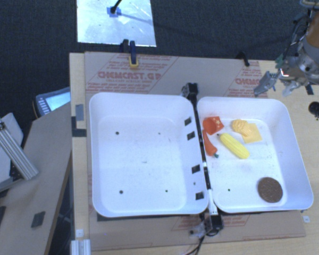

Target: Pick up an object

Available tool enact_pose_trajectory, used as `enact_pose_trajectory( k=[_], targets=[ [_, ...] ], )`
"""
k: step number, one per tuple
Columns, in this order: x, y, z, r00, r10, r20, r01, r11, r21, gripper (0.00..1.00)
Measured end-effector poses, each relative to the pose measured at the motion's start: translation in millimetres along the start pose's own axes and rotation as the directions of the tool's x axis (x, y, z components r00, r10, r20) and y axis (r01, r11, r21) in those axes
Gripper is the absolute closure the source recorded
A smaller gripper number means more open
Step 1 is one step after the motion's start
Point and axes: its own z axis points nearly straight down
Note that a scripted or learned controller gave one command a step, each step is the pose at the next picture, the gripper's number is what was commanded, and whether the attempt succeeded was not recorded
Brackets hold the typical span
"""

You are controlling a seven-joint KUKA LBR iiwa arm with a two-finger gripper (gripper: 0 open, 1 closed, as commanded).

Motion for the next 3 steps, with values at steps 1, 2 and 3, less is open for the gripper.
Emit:
enact_pose_trajectory(
  k=[1, 2, 3],
  targets=[
    [-24, -35, 199, 1.0, 0.002, -0.004, -0.002, 1.0, 0.02, 0.0],
    [-23, -31, 180, 1.0, -0.001, -0.003, 0.001, 1.0, 0.013, 1.0],
    [-48, -84, 145, 1.0, 0.003, -0.005, -0.003, 1.0, 0.02, 1.0]
  ],
)
